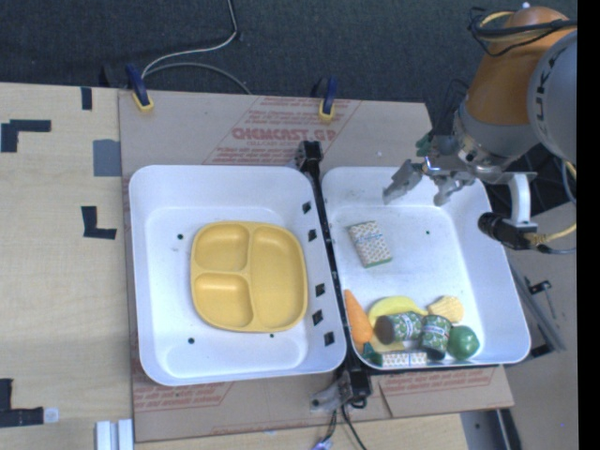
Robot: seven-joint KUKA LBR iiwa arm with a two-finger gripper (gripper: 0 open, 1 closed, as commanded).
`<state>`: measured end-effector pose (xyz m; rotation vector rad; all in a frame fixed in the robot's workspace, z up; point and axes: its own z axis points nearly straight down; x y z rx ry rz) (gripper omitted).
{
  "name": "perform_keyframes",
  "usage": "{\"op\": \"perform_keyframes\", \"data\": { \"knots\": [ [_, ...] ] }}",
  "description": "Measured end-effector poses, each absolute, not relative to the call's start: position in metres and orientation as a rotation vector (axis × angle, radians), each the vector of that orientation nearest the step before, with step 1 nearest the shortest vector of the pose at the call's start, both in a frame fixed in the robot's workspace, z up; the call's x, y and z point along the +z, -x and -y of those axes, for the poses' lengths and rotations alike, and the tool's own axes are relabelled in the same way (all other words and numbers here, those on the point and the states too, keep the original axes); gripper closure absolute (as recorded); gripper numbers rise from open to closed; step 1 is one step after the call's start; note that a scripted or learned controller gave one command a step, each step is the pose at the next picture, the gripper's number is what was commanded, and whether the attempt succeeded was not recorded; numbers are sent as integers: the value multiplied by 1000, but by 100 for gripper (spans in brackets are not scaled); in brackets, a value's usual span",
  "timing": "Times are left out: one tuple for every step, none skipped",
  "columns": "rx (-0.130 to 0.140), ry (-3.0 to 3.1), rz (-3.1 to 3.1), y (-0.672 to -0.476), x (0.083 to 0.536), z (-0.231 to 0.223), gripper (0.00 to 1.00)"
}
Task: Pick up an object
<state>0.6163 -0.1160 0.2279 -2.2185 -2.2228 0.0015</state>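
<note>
While parted and holding nothing, claw poised over right bin's far rim, probably for a clear descent, with small patterned packet just below-left and toy food pile farther down.

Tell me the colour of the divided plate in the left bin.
Yellow: the divided plate shows plainly in the camera view, lying in the left bin.

My gripper hangs open over the right bin's far edge. A small patterned packet lies nearby, untouched.
</note>
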Motion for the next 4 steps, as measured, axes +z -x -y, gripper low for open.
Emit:
{"op": "perform_keyframes", "data": {
  "knots": [
    [4, 2218, 2221, -622, 173, 106, 0],
    [-1, 2220, 2226, -628, 86, 98, 0],
    [0, 2220, 2227, -628, 95, 98, 100],
    [-1, 2218, 2225, -590, 185, 27, 100]
  ]
}}
